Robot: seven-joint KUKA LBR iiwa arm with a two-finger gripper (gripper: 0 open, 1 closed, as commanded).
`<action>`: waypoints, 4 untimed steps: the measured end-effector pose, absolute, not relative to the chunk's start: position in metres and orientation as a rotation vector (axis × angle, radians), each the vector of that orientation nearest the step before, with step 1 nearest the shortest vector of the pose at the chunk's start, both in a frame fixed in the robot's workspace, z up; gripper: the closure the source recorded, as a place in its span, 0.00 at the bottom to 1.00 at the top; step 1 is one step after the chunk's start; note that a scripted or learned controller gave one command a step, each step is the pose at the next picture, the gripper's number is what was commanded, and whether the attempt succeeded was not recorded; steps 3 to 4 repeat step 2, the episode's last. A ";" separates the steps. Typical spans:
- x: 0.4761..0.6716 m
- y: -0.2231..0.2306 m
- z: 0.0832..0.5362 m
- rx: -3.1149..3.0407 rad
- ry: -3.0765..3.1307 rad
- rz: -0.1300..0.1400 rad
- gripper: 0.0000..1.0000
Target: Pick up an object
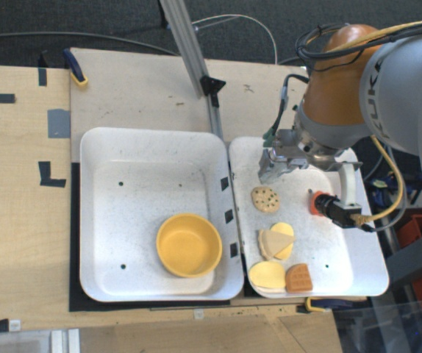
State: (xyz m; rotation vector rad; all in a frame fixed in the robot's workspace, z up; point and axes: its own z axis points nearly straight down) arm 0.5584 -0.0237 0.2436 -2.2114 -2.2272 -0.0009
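In the right bin (358, 267) lie a round speckled cookie (265, 199), a pale wedge-shaped piece (277, 242), a flat yellow disc (267, 275) and a small orange-brown block (298, 278). My gripper (275, 166) hangs over the bin's far left part, just above and beyond the cookie. Nothing shows between its fingers. A yellow bowl (189, 244) sits in the left bin (108, 197), towards its near right corner.
A red and black fitting (328, 206) juts out beside the arm over the right bin. A slanted metal pole (189, 43) stands behind the bins' divide. Cables run across the bench's back. Blue tape marks lie on the wooden top at left.
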 end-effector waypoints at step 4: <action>0.527 0.074 0.221 -2.211 -2.226 0.004 1.00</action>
